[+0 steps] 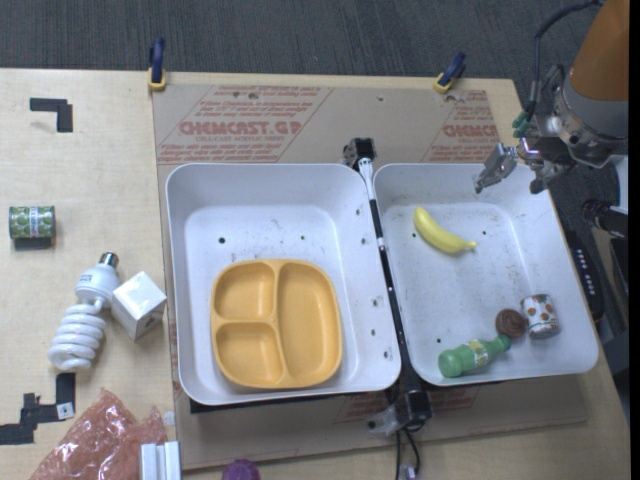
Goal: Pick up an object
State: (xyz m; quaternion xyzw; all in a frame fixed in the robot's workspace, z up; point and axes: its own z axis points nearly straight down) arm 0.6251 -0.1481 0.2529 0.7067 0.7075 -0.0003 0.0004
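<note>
A: Camera view, quick. Where's your pincer sitting?

B: My pincer (pixel 510 163) is hanging over the far right corner of the right bin (pixel 560 368), up near the rim. It's pinching nothing, and I can't tell if it's spread or pressed together, too small and cluttered there.

A: Objects in that bin?

B: A yellow banana (pixel 443 232) is lying in the far half, well apart from my pincer. Toward the near edge, a green bottle (pixel 472 355) is lying on its side, a brown round thing (pixel 511 321) is sitting just beside its neck, and a small can (pixel 541 315) is lying next to that, against the right wall.

A: Left bin?

B: The left bin (pixel 190 218) is holding a yellow divided tray (pixel 277 322), three compartments, sitting flat in the near half.

A: Off the bins?

B: On the surface (pixel 60 188) to the left, a spiral light bulb (pixel 82 318) is touching a white cube (pixel 138 304). A green can (pixel 31 223) is lying farther back, and a pink mesh bag (pixel 95 438) is sitting at the near edge.
</note>
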